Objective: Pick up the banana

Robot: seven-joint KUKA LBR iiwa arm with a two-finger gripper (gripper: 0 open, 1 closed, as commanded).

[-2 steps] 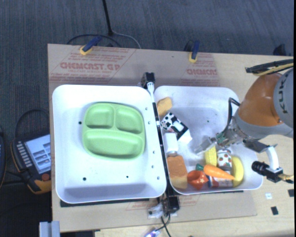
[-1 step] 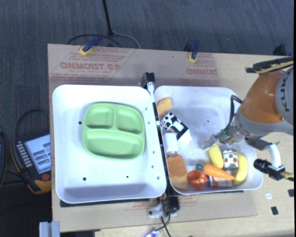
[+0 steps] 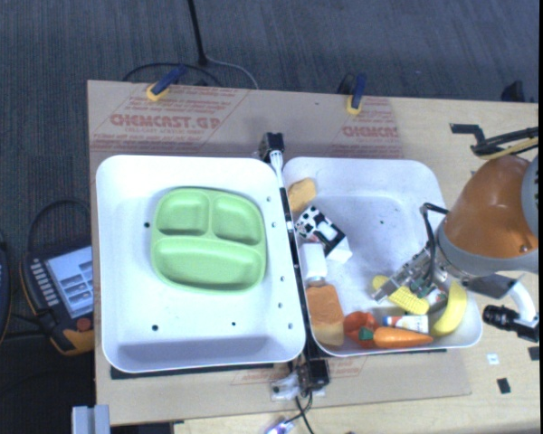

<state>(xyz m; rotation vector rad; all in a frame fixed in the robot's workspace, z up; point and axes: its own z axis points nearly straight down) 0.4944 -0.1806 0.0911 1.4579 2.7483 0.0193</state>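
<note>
Clutter risk: carrot (image 3: 401,337) and corn cob (image 3: 407,298) crowd banana (image 3: 450,311) at lower right of frame, inside right bin (image 3: 407,172); fingers could snag neighbour or clip bin wall. Banana long axis near vertical, slight curve, lower tip toward carrot. Gripper (image 3: 416,274) just above-left; finger opening: cannot tell.

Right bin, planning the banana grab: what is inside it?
Right bin holds a banana, carrot, corn, bread and more. The arm covers its right edge.
</note>
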